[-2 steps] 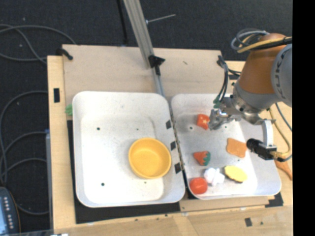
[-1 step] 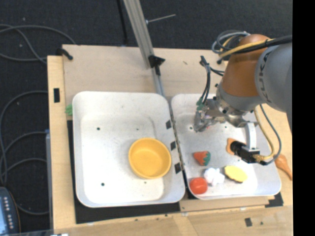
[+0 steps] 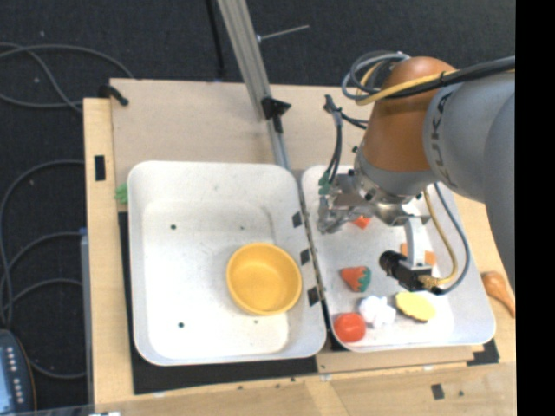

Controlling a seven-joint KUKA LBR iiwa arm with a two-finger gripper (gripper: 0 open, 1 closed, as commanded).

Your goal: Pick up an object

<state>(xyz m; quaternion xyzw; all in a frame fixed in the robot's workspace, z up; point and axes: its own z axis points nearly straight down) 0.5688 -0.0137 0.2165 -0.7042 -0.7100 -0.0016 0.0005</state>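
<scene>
My gripper (image 3: 333,218) hangs low over the far left part of the right bin (image 3: 464,323), close to the wall shared with the left bin. Just to its right lies a small orange-red piece (image 3: 362,222), partly hidden by the wrist. Nearer the front of that bin sit a red toy with a green top (image 3: 354,276), a red ball (image 3: 349,326), a white lump (image 3: 375,310) and a yellow piece (image 3: 416,306). I see nothing held by the gripper.
A yellow bowl (image 3: 264,278) stands in the left bin (image 3: 173,198), near its right wall. An orange object (image 3: 499,289) lies on the bench outside the right bin. A metal post (image 3: 251,59) rises behind the bins.
</scene>
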